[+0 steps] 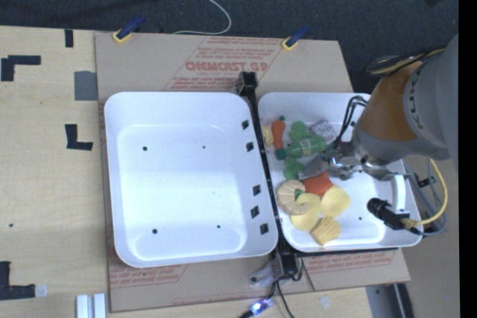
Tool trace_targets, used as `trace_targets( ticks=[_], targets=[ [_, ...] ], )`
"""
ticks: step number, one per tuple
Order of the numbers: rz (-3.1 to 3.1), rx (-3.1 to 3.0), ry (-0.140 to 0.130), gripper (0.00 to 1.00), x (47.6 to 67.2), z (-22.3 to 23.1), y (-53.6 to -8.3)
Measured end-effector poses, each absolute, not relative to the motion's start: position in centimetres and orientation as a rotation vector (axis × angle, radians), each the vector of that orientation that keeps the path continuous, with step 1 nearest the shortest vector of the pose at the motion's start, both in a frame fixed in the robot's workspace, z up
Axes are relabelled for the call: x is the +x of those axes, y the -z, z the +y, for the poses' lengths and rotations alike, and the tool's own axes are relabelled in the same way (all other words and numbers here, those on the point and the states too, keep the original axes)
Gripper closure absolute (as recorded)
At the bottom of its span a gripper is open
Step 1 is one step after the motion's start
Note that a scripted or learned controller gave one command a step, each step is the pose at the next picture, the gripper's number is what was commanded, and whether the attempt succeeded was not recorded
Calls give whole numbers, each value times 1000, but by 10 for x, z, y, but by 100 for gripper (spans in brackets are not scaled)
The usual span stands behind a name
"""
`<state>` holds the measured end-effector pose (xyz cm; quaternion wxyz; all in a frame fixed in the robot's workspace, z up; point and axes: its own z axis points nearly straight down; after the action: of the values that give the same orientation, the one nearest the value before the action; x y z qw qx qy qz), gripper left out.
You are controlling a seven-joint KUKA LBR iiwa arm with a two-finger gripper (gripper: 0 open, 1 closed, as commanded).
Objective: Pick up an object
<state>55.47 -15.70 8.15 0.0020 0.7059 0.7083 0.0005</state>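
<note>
yellow toy pieces (320, 216) just below hand (334, 164), red piece (318, 184) beside it

two bins side by side, left bin (182, 175), toys (309, 194) in right bin (373, 231)

Two white bins (119, 160); two blue-and-yellow clamps (129, 28); one orange carrot (278, 132)

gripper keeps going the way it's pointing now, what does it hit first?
Most likely the red-orange toy right below the gripper tip, in the toy pile in the right bin. The green bottle-shaped toy lies just beside that line. Depth is unclear from this slanted view.
</note>
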Motion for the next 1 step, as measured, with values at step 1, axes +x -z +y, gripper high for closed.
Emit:
trace_targets(
  ticks=[1],
  targets=[
    [2222,2218,0,100,552,-156,-95]
  ],
)
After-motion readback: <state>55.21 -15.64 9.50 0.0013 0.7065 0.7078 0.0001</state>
